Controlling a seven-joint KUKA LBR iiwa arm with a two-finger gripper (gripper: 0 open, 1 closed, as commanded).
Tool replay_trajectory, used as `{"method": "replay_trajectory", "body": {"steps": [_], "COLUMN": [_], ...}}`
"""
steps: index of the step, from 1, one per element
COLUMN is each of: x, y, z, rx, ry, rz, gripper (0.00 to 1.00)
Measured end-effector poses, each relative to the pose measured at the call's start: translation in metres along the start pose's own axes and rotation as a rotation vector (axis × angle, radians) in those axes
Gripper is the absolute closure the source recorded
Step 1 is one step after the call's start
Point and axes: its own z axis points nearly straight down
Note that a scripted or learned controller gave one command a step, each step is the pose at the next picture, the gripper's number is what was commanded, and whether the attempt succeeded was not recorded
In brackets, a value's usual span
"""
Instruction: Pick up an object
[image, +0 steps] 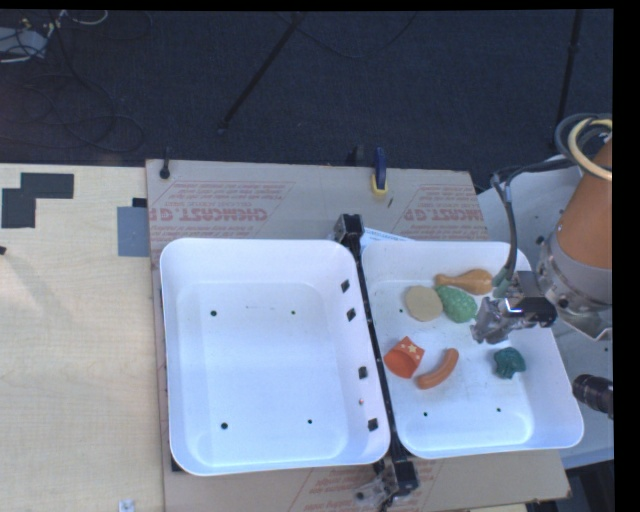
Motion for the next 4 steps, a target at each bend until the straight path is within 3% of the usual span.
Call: {"method": "replay_trajectory", "body": {"steps": [4], "x": [-0.002], "y": [0.0], "z": [-0.036], "rx": [0.012], "ry": [0.002], "rz": [-0.006], "gripper": [1.0]}}
